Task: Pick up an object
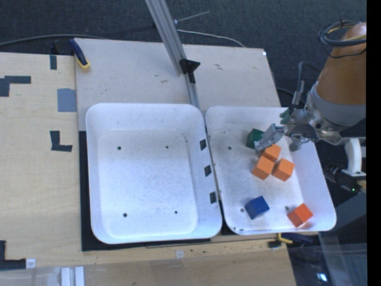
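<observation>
The right bin point(235, 121) holds a green block point(254, 137), an orange L-shaped cluster of cubes point(272, 162), a blue cube point(257, 207) and a lone orange cube point(300, 214). My gripper point(281, 133) hangs over the upper right part of this bin, just right of the green block and above the orange cluster. Its grey fingers point(271, 136) point left toward the green block, and nothing shows between them.
The left bin point(95, 130) lies beside the right one. A slanted metal rail point(166, 25) crosses the bench behind the bins. A blue and yellow tool point(79, 53) lies at the bench's back left.
</observation>
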Controlling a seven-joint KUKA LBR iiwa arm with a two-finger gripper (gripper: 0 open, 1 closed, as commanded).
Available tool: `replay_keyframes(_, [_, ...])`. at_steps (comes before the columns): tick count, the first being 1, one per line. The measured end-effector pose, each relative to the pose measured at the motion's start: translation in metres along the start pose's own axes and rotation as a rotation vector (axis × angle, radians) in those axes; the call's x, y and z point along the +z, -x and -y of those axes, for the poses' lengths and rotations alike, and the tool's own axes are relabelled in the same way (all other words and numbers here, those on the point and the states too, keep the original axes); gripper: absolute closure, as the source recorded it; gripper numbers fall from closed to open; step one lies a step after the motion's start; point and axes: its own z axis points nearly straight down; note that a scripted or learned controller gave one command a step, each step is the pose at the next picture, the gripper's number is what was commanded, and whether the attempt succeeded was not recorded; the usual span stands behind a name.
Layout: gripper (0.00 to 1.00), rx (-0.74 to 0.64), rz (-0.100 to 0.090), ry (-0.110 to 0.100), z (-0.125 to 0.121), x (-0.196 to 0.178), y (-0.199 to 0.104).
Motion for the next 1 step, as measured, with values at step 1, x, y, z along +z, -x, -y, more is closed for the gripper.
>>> replay_keyframes(1, [0.00,0.002,-0.001,-0.009,-0.0002,0.1459,0.0285])
